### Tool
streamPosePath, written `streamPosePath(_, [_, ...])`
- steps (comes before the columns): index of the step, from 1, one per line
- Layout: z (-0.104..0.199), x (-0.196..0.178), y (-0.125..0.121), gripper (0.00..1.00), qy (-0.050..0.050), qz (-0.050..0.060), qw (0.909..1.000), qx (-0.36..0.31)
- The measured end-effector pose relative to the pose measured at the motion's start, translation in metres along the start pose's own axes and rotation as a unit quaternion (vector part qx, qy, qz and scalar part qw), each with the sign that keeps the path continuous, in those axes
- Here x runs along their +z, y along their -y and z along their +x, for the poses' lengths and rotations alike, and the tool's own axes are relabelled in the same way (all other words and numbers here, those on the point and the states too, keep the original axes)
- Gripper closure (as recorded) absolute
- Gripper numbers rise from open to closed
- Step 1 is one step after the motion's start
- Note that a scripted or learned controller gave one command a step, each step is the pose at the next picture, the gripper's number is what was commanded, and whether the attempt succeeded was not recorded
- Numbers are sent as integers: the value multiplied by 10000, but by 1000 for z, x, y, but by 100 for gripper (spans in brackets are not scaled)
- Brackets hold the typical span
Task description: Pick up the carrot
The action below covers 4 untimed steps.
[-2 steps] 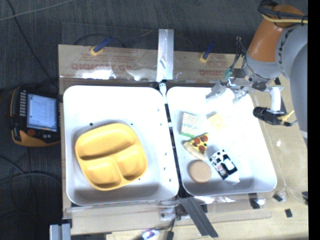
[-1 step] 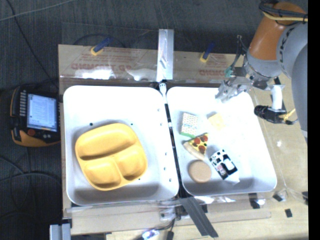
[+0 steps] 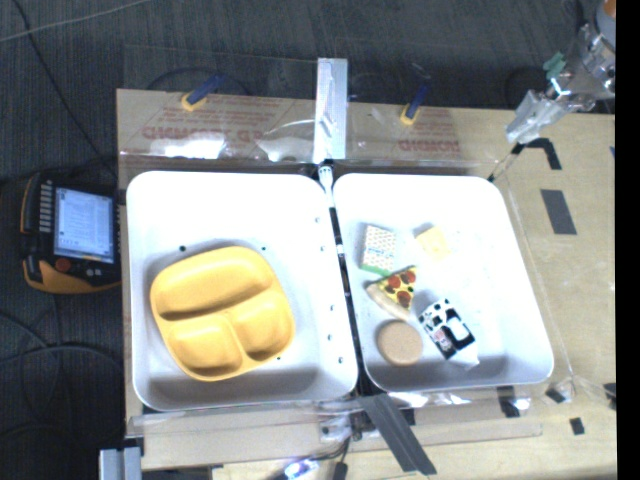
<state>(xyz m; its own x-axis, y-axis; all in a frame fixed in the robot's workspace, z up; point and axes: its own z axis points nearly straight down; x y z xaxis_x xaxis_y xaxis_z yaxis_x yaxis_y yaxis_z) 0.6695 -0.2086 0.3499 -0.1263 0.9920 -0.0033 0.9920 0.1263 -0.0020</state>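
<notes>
White right bin [image 3: 520,268]: held small toy foods; the carrot could not be told among them.
Gripper [image 3: 527,120]: outside the bin's far right corner, grip state unreadable.
Progress: nothing grasped; approach, grasp and lift not yet done.

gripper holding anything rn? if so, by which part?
Nothing held. The gripper is at the bench's far right corner, outside the right bin, with nothing between its fingers.

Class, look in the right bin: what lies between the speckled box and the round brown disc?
A pizza slice lies between the box and the disc, as the camera view shows.
</notes>
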Motion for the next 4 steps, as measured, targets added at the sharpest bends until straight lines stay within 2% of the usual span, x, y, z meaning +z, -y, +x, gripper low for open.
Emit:
streamPosePath(3, [0,-22,-4,100,64,56,10000,-14])
streamPosePath(4, [61,-18,-8,100,-14,4,9992,-390])
